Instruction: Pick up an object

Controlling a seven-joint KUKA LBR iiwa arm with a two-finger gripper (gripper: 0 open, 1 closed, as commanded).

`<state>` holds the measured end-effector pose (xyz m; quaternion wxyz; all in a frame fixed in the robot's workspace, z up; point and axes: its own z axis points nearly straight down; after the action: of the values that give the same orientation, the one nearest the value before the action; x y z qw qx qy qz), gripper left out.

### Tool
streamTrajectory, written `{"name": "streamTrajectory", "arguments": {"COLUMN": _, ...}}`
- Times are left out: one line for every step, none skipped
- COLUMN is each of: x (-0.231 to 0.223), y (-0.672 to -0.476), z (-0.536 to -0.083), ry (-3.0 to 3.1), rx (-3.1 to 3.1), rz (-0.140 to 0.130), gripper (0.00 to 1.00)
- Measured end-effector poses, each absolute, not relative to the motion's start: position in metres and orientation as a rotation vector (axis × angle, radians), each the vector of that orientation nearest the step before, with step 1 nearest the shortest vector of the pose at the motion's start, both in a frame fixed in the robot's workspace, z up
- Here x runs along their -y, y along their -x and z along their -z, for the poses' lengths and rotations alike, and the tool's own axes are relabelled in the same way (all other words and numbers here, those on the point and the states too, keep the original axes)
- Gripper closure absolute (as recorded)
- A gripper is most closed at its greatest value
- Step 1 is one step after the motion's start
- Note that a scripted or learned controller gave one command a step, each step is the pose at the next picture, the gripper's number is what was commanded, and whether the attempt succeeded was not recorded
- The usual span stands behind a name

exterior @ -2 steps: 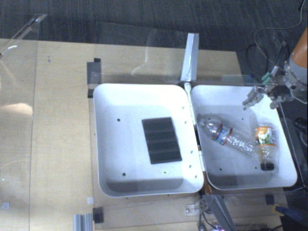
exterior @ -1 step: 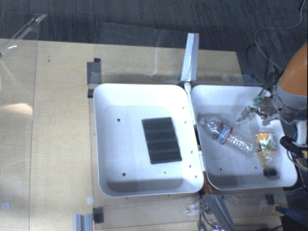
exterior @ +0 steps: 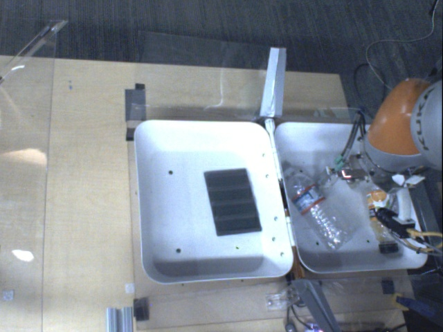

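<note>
Black ribbed pad (exterior: pixel 233 200), one, left bin (exterior: pixel 156 185); one clear bottle (exterior: pixel 315 209), right bin (exterior: pixel 311 140)

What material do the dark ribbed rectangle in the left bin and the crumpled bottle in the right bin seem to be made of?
The dark grey ribbed rectangular pad looks like matte rubber or foam: it gives no shine and shows soft crosswise grooves, though hard plastic is possible. The crumpled clear bottle looks like thin transparent plastic: the white bin shows through it, with glints on its creases.
</note>
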<state>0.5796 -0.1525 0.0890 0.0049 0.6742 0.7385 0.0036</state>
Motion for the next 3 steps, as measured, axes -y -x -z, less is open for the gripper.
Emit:
{"name": "streamTrajectory", "arguments": {"x": 0.111, "y": -0.669, "z": -0.088, "ry": -1.975, "rx": -2.438, "rz": -0.002, "gripper": 0.00}}
{"name": "streamTrajectory", "arguments": {"x": 0.140, "y": -0.584, "z": -0.089, "ry": -1.778, "rx": -2.577, "rz": -0.008, "gripper": 0.00}}
{"name": "streamTrajectory", "arguments": {"x": 0.108, "y": -0.659, "z": -0.090, "ry": -1.616, "rx": -2.690, "rz": 0.000, "gripper": 0.00}}
